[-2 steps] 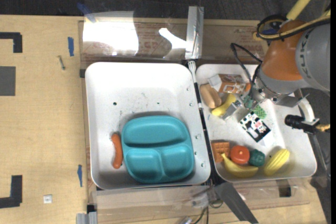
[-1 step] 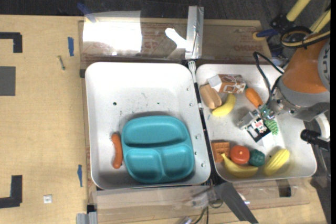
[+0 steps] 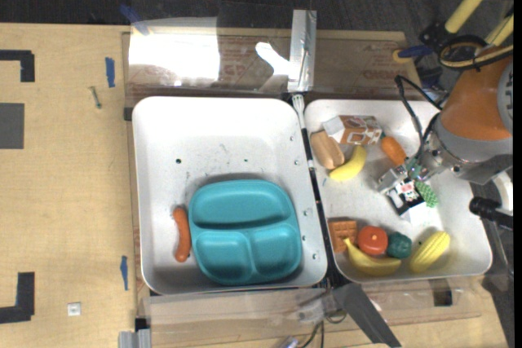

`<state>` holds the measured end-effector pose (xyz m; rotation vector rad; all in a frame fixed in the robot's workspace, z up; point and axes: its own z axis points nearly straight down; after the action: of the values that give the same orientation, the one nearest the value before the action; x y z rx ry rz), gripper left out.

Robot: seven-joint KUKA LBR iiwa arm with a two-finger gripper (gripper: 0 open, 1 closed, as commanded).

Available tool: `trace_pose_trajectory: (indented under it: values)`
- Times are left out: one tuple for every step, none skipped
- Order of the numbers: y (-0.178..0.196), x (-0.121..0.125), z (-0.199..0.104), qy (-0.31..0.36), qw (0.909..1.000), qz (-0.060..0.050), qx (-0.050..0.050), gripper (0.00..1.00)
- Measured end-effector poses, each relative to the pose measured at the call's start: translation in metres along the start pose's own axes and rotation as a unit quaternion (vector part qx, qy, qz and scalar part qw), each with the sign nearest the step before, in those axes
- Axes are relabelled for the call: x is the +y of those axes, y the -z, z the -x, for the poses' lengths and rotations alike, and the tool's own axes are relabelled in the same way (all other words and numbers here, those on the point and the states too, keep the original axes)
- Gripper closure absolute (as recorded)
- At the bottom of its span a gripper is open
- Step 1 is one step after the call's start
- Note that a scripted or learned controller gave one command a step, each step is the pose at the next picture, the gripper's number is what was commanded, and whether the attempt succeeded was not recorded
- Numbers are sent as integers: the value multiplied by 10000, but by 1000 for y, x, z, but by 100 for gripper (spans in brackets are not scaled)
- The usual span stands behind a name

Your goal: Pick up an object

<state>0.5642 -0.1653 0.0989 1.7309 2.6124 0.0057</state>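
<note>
My gripper is low over the middle of the right bin, reaching in from the right under the arm's orange band. Just beside it lie a small green piece and an orange carrot. Further left are a yellow banana, a bread roll and a brown carton. Along the bin's near side sit a waffle piece, a red tomato, a second banana, a dark green item and a yellow corn cob.
The left bin holds a teal divided tray with an orange sausage lying at its left side. A metal divider stands behind the bins. Cables hang at the back right.
</note>
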Motion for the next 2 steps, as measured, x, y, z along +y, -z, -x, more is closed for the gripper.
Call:
trace_pose_trajectory:
  values:
    - [-1,0,0,1,10000,-7,3,0]
    - [10,1,0,13,10000,10,-11,100]
